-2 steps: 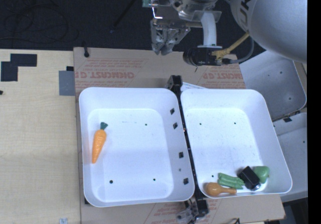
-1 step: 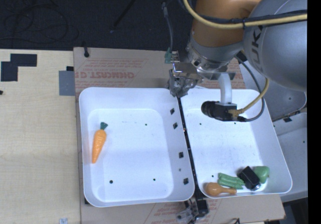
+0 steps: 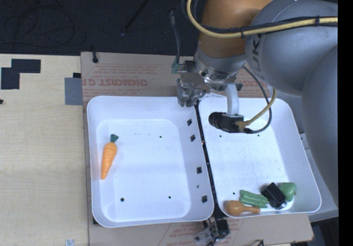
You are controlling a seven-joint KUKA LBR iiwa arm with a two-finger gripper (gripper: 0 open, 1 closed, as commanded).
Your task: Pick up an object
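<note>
Jaws (image 3: 188, 97) were seen above the divider (image 3: 202, 145) at its far end; their state could not be told. The carrot (image 3: 108, 155) lay lengthwise well left of the divider.

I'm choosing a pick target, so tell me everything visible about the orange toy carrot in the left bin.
The orange toy carrot looks like smooth moulded plastic, with a small dark green leafy top. It lies flat on the floor of the left white bin, close to that bin's left wall, green end pointing towards the far side and its tapered tip towards the camera, tilted slightly off the wall's line. Nothing else touches it; it lies alone, with the gripper well away near the bins' far edge.
</note>
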